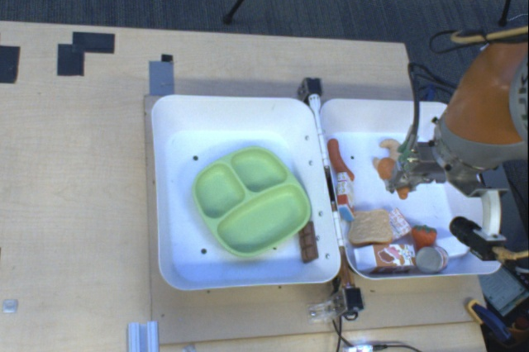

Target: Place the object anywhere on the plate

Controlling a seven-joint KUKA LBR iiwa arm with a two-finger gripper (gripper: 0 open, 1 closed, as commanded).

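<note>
Simply green, three-compartment plate, upright.

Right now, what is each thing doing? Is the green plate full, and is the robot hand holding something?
Green plate: flat in the left bin, nothing in its three sections.
Brown bar: lying beside the plate, touching its edge.
Gripper: low over the right bin, above an orange item; grasp unclear.
Bread slice: lying flat in the right bin.
Can: lying in the right bin's corner.
</note>
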